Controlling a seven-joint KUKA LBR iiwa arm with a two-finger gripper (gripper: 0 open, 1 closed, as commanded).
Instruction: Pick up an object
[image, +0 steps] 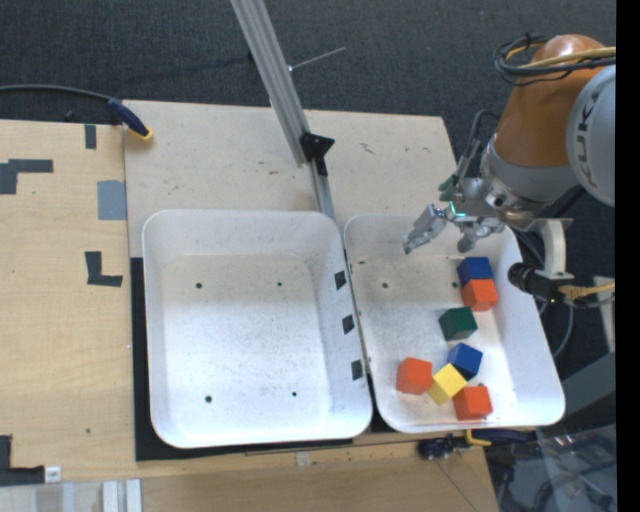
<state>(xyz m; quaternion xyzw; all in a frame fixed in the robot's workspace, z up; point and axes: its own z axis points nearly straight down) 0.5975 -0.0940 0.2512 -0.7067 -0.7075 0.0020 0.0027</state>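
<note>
Desk (60, 300): pale wood, carrying two shallow white bins side by side.

Left bin (160, 300): white, at 9 o'clock of the view's centre.

Right bin (395, 265): white, at 3 o'clock of centre, touching the left bin along one rim; holds all the blocks, gathered toward its 5 o'clock side.

Arm (550, 110): grey and orange, entering at 2 o'clock.

Tool (447, 228): over the right bin's 12 o'clock end, above bare floor, clear of every block. Its fingers look spread, with nothing between them.

Blocks, all small cubes:
- blue block (475, 268) and orange block (481, 293), touching, just at 5 o'clock of the tool;
- green block (458, 323), standing alone, mid-bin;
- second blue block (466, 358), yellow block (449, 382), two more orange blocks (413, 375) (473, 401), packed together at the bin's 6 o'clock end.

Handling, as judged: likely light, stiff, flat-sided, probably a little slick. The green block suits best; grip two opposite faces, since its sides stand free of neighbours.
</note>
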